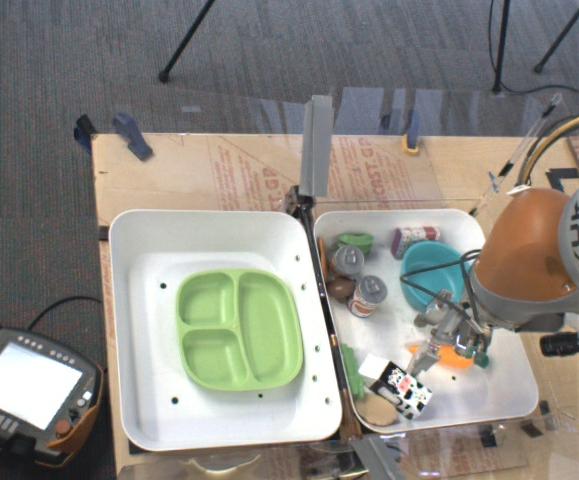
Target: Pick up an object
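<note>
Nearest the camera, in the front of the right bin point(509, 408), a small black-and-white patterned block point(406, 389) lies tilted beside a white card-like piece point(374, 368) and a flat tan disc point(376, 411), with a green stick point(353, 373) against the bin's left wall. The block looks stiff and light, with flat faces; a pinch across its short sides would probably hold, though the neighbours touching it leave little room.

Just behind it the gripper point(437, 346) hangs low over the bin floor, close to an orange piece point(456, 356) with a bit of teal beside it. Whether the jaws are spread or pressed together I cannot tell; nothing is visibly pinched between them. The orange piece is the likeliest target: it seems small, hard and smooth, so it may slip unless taken across its middle.

Further back sit a teal bowl point(427, 270), light but wide, best gripped by its rim, and a small can point(368, 294) that could roll. Beyond are a grey lid-like thing point(348, 259), a green piece point(355, 239) and a dark red can point(416, 235) lying on its side.

The left bin point(144, 238) holds a green divided plate point(239, 328).
</note>
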Controlling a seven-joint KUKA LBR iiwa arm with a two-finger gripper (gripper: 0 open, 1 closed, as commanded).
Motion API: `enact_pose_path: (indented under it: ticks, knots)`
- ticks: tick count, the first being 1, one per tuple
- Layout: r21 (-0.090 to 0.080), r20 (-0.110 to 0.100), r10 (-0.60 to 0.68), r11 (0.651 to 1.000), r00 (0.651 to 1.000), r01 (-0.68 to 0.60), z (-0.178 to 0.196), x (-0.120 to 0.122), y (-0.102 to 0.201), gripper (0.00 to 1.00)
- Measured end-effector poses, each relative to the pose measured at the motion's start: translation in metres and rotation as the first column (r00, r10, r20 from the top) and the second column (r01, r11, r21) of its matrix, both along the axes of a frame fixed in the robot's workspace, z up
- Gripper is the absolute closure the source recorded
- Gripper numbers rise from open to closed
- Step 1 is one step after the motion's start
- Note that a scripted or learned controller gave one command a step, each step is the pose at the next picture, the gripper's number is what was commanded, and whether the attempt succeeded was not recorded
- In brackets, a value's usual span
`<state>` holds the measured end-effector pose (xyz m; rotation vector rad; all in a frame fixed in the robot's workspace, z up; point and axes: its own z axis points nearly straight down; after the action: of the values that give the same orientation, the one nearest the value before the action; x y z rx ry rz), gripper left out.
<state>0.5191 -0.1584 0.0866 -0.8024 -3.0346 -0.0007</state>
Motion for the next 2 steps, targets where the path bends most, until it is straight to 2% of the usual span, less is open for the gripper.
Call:
enact_pose_path:
  ticks: [1, 2]
  knots:
    - [0.001, -0.001, -0.079, 0.997, 0.997, 0.079, 0.0, 0.067, -0.033, 0.0]
    - [0.0, 0.001, -0.11, 0.994, 0.994, 0.11, 0.0, 0.015, -0.026, 0.0]
